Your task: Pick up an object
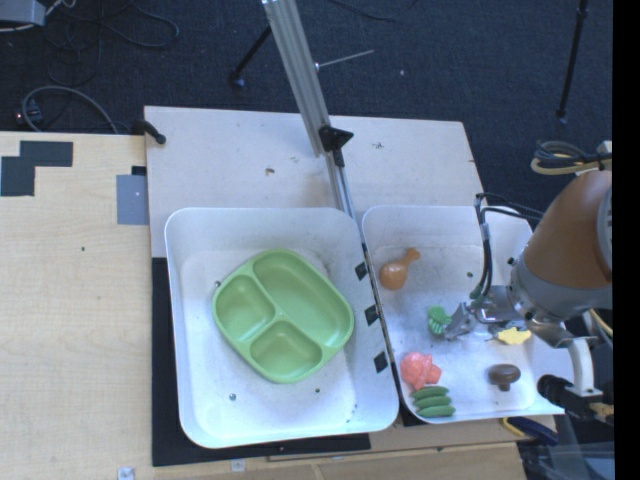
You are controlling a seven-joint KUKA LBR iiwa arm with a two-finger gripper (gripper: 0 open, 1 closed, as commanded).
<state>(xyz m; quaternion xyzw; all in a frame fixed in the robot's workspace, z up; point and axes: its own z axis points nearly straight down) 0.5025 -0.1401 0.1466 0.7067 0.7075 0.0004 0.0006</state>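
On your left, the left bin (190,268) holds a green divided plate (283,315) lying flat near its middle; leave it alone, as its broad, shallow shape looks hard for a two-finger grip. Past the divider, the right bin (430,228) holds the small pieces: an orange pear-shaped toy (397,269) at the far left, a small green piece (437,319) in the middle, a pink crumpled piece (420,370) with a green pod-like piece (433,401) just beside it at the near edge, a brown mushroom-like piece (504,375) to the right of those, and a yellow piece (514,336) partly under the arm. The claw (460,323) sits low in this bin, just right of the small green piece and very near it, so that piece looks like the likeliest target. You cannot tell from this view how far the claw is spread or whether anything is in it; the metal tip is too small and dark to read. To do the step well, centre the claw over the green piece, not beside it, come straight down, close firmly, then lift slowly. Keep clear of the yellow piece.
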